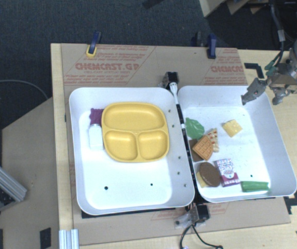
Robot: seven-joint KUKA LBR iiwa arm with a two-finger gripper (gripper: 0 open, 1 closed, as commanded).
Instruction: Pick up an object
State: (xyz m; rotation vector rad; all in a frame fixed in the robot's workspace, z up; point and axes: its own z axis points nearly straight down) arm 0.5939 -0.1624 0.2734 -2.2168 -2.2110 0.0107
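The right bin (273, 134) holds several small items: a green leaf-like piece (194, 127), a waffle (203, 148), a yellow cheese-like block (232, 127), a brown round cookie (208, 174), a purple-and-white packet (226, 171) and a green stick (254, 186). My gripper (266, 93) hangs at the bin's far right corner, above its rim, with its two fingers spread apart and nothing between them. It is well away from all the items.
The left bin (86, 191) holds a yellow three-compartment plate (135, 130), with a white bottle (95, 137) and a purple item (96, 115) beside it on the left. Clamps sit at the bench's far edge and between the bins.
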